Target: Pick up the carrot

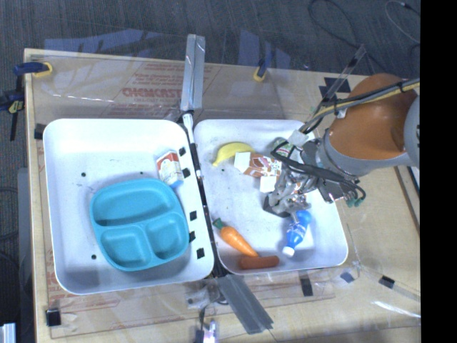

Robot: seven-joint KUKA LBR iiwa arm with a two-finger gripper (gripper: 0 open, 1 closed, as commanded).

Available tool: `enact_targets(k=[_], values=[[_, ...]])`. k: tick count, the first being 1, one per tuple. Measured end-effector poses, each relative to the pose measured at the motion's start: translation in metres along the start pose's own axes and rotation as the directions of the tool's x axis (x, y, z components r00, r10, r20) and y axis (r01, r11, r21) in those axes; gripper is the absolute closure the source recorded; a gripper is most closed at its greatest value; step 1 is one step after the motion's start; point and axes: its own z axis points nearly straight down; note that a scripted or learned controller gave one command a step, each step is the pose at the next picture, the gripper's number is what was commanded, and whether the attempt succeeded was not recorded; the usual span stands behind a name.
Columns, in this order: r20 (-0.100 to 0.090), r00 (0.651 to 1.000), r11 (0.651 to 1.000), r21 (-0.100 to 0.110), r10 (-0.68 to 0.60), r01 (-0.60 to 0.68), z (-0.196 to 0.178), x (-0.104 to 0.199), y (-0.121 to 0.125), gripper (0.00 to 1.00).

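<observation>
The carrot [235, 239], orange with a green top, lies in the right bin [214, 191] near its front left corner, just behind a brown sausage [258, 262]. My gripper [284, 200] hangs low over the middle right of the same bin, to the right of and behind the carrot and well apart from it. Its tips are down among cables and dark metal, right beside the blue bottle [296, 231].
A banana [233, 151] and a small brown-and-white packet [258, 166] lie at the back of the right bin. The left bin [71, 156] holds a blue divided plate [139, 223] and a small carton [169, 167]. A metal rail [190, 77] runs back between the bins.
</observation>
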Motion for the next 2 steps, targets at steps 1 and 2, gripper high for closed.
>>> enact_targets(k=[1, 2], values=[[0.0, 1.0, 1.0, -0.001, 0.001, -0.001, 0.0, 0.0, 0.0, 0.0], [-0.001, 0.99, 0.99, -0.003, -0.142, 0.142, 0.053, 0.029, 0.05, 0.0]])
